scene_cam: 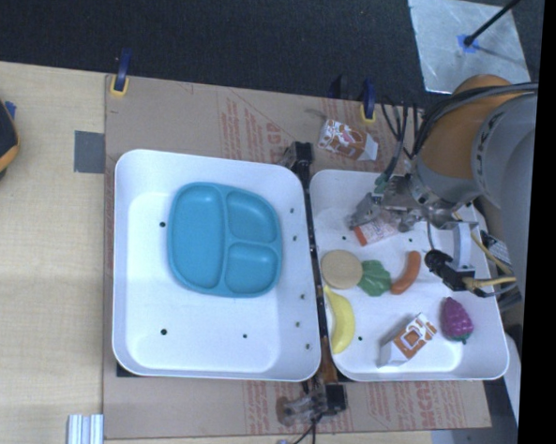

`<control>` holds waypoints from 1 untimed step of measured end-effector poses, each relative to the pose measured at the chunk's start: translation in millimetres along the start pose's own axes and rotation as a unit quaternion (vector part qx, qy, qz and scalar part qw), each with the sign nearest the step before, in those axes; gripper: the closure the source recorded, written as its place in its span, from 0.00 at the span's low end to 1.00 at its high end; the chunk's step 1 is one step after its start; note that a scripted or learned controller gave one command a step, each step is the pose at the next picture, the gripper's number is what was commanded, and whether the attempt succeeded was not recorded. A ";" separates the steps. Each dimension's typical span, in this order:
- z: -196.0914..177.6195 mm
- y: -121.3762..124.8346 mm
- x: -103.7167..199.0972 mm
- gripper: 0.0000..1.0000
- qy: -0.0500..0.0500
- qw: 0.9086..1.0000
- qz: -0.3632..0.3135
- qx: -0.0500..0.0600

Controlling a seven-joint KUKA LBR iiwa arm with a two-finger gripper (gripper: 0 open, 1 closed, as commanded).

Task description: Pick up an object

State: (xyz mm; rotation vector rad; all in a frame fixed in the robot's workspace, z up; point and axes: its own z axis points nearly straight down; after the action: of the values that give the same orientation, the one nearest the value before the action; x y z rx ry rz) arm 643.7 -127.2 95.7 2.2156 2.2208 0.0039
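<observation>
The right bin (476,369) holds several small items: a red and white packet (378,233), a round beige piece (341,269), a green piece (376,278), an orange sausage (405,272), a yellow banana (341,322), a purple grape bunch (456,319) and a small orange and white carton (409,337). My gripper (372,213) hangs low over the bin's far left part, right above the red and white packet. Whether it touches the packet is unclear.
The left bin (130,339) carries a blue divided plate (225,238). A loose snack packet (347,139) lies on the cardboard behind the right bin. Cables and a black fitting (449,269) trail from the wrist over the bin's right side.
</observation>
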 end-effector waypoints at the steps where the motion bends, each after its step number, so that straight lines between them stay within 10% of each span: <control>1: -11.7 0.9 -0.5 1.00 0.000 1.000 0.000 0.000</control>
State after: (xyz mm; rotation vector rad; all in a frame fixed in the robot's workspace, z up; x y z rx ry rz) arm 644.6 -127.7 107.4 2.2149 2.2211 0.0052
